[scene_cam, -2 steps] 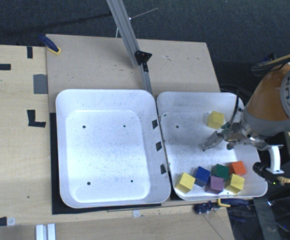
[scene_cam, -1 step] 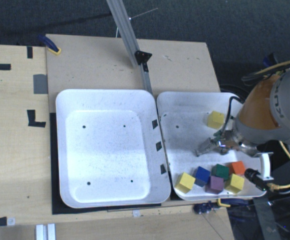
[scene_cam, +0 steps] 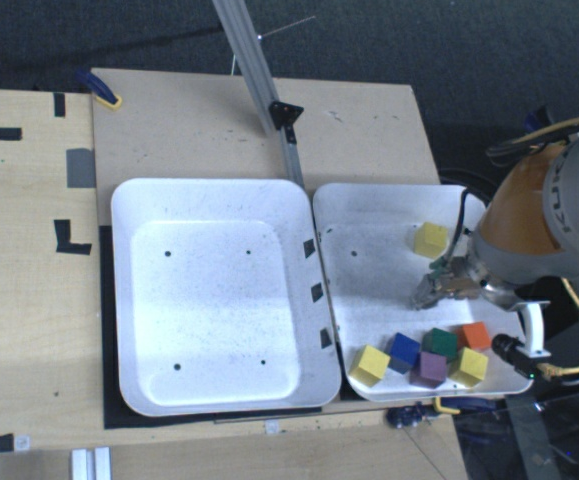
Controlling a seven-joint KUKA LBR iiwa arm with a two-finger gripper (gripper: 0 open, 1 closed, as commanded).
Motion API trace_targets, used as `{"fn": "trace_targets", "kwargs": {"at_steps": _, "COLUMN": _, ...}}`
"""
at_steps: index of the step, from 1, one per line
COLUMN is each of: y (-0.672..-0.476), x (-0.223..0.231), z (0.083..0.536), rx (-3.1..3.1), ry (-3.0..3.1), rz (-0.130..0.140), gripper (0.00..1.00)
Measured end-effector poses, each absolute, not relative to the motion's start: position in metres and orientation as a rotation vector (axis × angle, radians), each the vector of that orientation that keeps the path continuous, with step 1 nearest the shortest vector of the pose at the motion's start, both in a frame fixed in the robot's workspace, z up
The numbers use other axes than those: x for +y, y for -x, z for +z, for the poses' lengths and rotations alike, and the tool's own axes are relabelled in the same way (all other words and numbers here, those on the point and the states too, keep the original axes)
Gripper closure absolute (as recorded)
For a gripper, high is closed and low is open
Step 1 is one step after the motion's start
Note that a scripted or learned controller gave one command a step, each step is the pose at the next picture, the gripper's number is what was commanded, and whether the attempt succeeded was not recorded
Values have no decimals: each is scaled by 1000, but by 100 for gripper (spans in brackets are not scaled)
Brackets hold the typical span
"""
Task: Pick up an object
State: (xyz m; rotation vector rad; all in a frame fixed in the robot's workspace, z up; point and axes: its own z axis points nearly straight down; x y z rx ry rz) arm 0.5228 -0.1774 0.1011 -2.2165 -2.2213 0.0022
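**Fingers low in right bin, state unclear**

Arm (scene_cam: 529, 213) reaches in from the right edge of the worktop (scene_cam: 219, 128). Fingers (scene_cam: 435, 290) sit low over the right bin (scene_cam: 369, 218) floor, mid-bin; cannot tell how far open, nothing seen between them. One yellow cube (scene_cam: 431, 239) just beside them, toward the bin's far edge. Near edge cluster: yellow cube (scene_cam: 371, 365), blue cube (scene_cam: 404, 352), purple cube (scene_cam: 431, 368), green cube (scene_cam: 440, 343), orange cube (scene_cam: 475, 335), another yellow cube (scene_cam: 472, 366). Left bin (scene_cam: 129, 268) alongside.
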Motion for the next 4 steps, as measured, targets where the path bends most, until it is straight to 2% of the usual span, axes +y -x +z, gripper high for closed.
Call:
{"fn": "trace_targets", "kwargs": {"at_steps": 3, "y": -523, "x": -175, "z": 229, "rx": -2227, "ry": 2221, "rz": -3, "gripper": 100}}
{"fn": "trace_targets", "kwargs": {"at_steps": 4, "y": -532, "x": -125, "z": 219, "rx": -2226, "ry": 2214, "rz": 0, "gripper": 100}}
